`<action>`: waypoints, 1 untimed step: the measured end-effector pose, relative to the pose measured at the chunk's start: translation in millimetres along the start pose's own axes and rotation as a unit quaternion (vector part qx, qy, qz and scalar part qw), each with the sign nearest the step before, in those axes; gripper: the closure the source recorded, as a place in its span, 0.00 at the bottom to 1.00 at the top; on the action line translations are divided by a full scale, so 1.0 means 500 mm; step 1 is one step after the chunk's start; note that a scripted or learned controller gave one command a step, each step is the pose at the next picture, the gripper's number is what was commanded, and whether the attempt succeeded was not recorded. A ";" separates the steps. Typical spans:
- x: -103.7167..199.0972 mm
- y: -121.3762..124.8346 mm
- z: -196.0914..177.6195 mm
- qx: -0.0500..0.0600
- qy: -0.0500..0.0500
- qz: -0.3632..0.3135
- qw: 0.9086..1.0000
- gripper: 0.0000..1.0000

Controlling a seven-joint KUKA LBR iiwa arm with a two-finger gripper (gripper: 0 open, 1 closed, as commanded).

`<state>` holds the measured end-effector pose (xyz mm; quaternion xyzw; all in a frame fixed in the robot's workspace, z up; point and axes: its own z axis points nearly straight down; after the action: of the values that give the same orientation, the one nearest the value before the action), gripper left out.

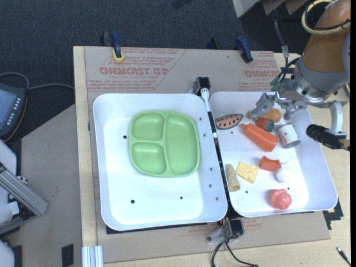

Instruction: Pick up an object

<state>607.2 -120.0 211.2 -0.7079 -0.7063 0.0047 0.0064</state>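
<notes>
Several small toys loose in the right bin [312,171], none lifted clear of its floor. Nearest the gripper [269,109]: a small round orange piece [272,116] at about twelve o'clock in that bin, directly under the tool head and partly hidden by it. Cannot tell whether the tool is wide, narrow or closed on anything; head seen from above, working end blurred against the toys.

Just at five o'clock from the orange piece, touching or nearly so, a long orange bottle [260,137] lying on its side, tilted. At three o'clock from the bottle, a small white can [287,135] with a red end, also lying down. At ten o'clock in the bin, close to the inner wall, a watermelon slice [229,121].

Farther down: a red chunk [269,163] near the centre, a white lump [282,174] just at four o'clock from it, a yellow cheese wedge [247,172] at eight o'clock, and a tan cylinder [231,178] beside the cheese against the inner wall. At six o'clock, well apart from the rest, a pink-red lump [280,198].

Above, at one o'clock, the grey arm [325,65] with its orange band.

In the left bin [111,177], one green divided plate [165,143], lying flat near the middle. Both bins on a brown board [167,65], with blue clamps [117,42] along its far edge.
</notes>
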 end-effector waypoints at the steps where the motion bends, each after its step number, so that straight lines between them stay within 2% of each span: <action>1: 0.000 0.005 -0.017 -0.007 -0.001 -0.001 1.000 0.00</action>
<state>610.0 -119.8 219.8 -0.7071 -0.7072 0.0000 0.0005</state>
